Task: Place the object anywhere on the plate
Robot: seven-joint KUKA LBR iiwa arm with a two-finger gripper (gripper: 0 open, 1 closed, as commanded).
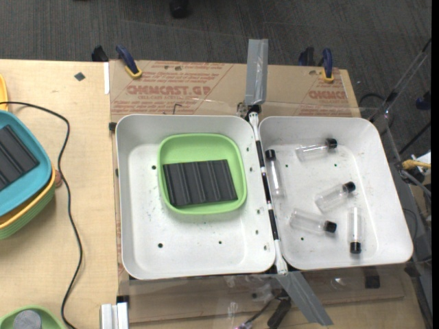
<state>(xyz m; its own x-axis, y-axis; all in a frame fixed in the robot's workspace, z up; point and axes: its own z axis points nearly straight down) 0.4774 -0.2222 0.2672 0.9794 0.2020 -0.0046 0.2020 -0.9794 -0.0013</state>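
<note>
Five vials lie in the right bin; none sits on the plate. Picking comes first. Gripper state: cannot tell.

A robotics lab or test workshop: a plywood bench bearing two shallow white bins, backed by cardboard sheeting held with blue spring clamps (one at each far corner), a black cable, grey carpet, and office-chair castors.
</note>
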